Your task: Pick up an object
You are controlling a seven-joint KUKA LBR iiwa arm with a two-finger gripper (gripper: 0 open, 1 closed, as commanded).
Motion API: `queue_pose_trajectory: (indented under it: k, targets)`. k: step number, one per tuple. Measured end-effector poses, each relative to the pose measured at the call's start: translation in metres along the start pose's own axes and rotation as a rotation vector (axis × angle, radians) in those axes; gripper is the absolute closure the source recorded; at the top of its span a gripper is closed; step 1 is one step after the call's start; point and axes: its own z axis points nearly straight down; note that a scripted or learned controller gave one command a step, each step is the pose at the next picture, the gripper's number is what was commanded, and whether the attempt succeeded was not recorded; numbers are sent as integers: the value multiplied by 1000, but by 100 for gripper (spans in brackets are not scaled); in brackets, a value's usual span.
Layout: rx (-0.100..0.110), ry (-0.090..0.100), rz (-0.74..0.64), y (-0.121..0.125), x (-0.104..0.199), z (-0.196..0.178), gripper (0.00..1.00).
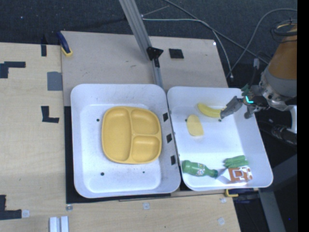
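The right bin (251, 139) holds several small objects. A yellow banana (208, 110) lies near its far side, with a pale yellow rounded piece (195, 126) just in front of it. A green bottle (198, 168) lies along the near wall, beside a green item (235, 161) and an orange and white packet (239, 174). My gripper (235, 114) hangs over the bin's far right part, open, with nothing between its fingers. Its left fingertip is close to the banana's right end.
The left bin (82, 129) holds a yellow divided plate (131, 134). A grey metal post (137, 23) slants down to the bins' far edge. Cables run across the dark floor behind. Black clips sit on the wall between the bins.
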Motion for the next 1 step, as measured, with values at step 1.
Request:
queue_pose_trajectory:
  k: [1]
  targets:
    - [-3, -1, 0, 1, 0, -1, 0]
